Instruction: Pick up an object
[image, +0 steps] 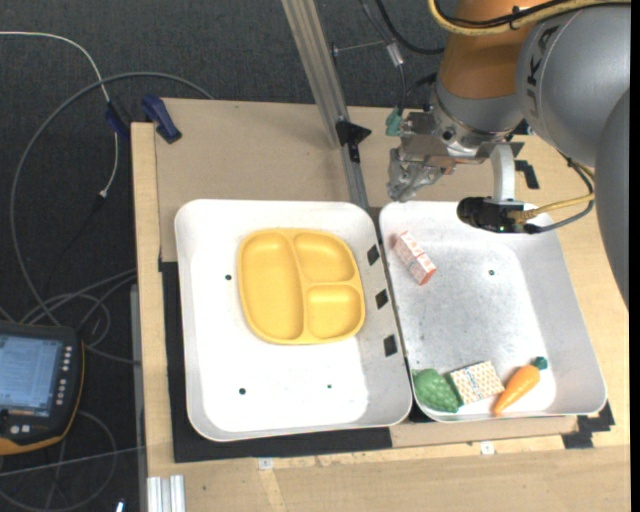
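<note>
Looking down at a slant, two shallow white bins were seen side by side on a bench. No object had yet been lifted, so the whole pick was judged still to be done. In the left bin (200, 330), a yellow divided tray (300, 285) was laid near the centre. In the right bin (560, 300), a small pink box (413, 257) was placed near the upper left corner, while a green object (436, 390), a patterned packet (474, 382) and a toy carrot (517, 388) were clustered along the lower edge. The gripper (412, 182) was poised at the upper centre of the frame, above the right bin's far rim; nothing was seen held, and its opening could not be told.
</note>
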